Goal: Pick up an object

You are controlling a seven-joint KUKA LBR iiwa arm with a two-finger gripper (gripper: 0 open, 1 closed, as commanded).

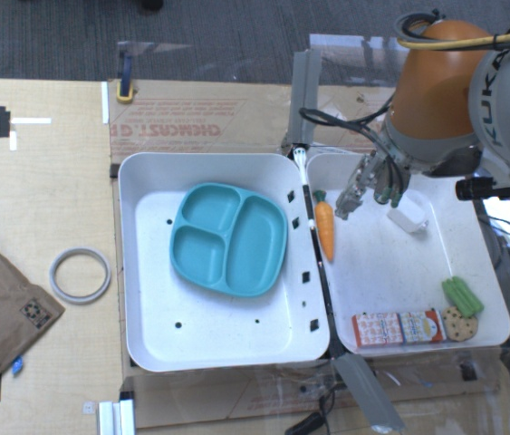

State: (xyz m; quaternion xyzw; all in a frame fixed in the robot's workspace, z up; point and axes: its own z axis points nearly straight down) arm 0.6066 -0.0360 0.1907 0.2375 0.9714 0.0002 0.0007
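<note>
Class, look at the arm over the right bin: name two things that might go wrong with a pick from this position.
1. The carrot lies tight against the right bin's left wall, so a finger may strike the wall rather than slide beside it.
2. The gripper hovers between the carrot and the small white block; a descent here may well close on neither.

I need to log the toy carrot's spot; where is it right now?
The carrot lies in the right bin against its left wall, beside the divider, just below-left of the gripper.
</note>
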